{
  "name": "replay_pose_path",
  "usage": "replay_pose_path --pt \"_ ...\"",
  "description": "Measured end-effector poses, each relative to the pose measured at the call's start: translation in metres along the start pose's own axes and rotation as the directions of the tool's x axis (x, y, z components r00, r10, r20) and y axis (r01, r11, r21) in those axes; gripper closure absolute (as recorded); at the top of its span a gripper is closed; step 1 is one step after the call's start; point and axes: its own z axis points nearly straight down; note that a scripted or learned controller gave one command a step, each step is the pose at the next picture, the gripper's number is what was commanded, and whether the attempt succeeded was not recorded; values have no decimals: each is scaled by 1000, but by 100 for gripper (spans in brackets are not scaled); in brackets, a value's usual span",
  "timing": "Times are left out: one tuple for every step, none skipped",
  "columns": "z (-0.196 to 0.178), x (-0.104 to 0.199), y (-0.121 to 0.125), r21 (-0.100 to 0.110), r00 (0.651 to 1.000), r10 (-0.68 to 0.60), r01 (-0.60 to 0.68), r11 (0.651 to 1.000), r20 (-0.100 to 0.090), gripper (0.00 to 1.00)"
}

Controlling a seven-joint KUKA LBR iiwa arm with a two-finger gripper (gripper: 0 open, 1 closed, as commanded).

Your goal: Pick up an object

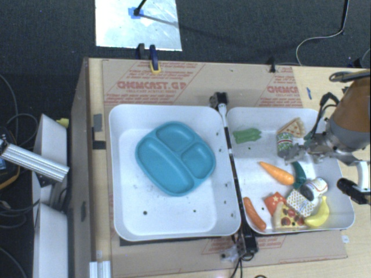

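The right bin (336,222) holds several toy foods. A green piece (247,135) lies at its far left, and a wedge-shaped sandwich toy (291,128) sits near the back. An orange carrot (276,172) lies mid-bin beside a teal piece (299,173). Along the front are a red sausage (254,213), a pizza slice (288,215), a checkered item (299,201), a small can (317,186) and a yellow banana (320,214). My gripper (291,150) hangs low in the right bin, just below the sandwich toy and above the carrot. Whether it holds anything is unclear.
A blue divided plate (175,157) lies in the left bin (130,213). The divider between the bins (229,155) runs front to back. The arm with its orange band (355,106) comes in over the right bin's right rim. Cables lie beyond the bench.
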Motion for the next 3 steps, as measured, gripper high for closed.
replay_pose_path --pt "22 29 59 1 1000 -2 2 1000 -2 0" --pt "11 28 59 4 1000 -4 4 1000 -3 100" --pt "-93 139 34 -2 1000 -3 3 1000 -3 100"
